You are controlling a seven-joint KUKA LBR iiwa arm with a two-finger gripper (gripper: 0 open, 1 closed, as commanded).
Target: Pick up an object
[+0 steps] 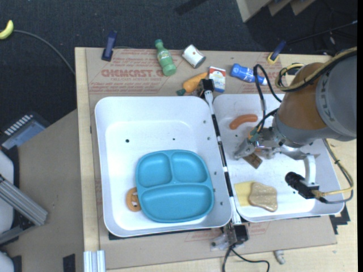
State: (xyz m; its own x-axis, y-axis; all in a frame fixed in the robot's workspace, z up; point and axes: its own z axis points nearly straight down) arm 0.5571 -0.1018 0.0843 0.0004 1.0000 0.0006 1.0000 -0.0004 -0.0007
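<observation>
Gripper (249,151): lowered into the right bin (332,205), close over a small brown object (253,161) that lies just below its tip. Whether the tool is open or closed cannot be told, and nothing is seen to be held.

Risk: the brown object is small and lies nearly under the tip, so it may be pushed aside or pressed down and not caught. The cables trailing off the wrist may also be dragged across the bin's contents.

Right bin, contents: the brown object directly beneath the tool; an orange sausage-shaped piece (243,120) above and just to the tool's left in the view; a tan bread-like piece (264,196) resting on a pale yellow slab (242,192), below the tool and near the bin's front wall.

Left bin (113,129), contents: a blue divided plate (173,185), well to the left of the tool, and a small orange-brown pretzel-like item (133,199) partly tucked under the plate's left edge.
</observation>
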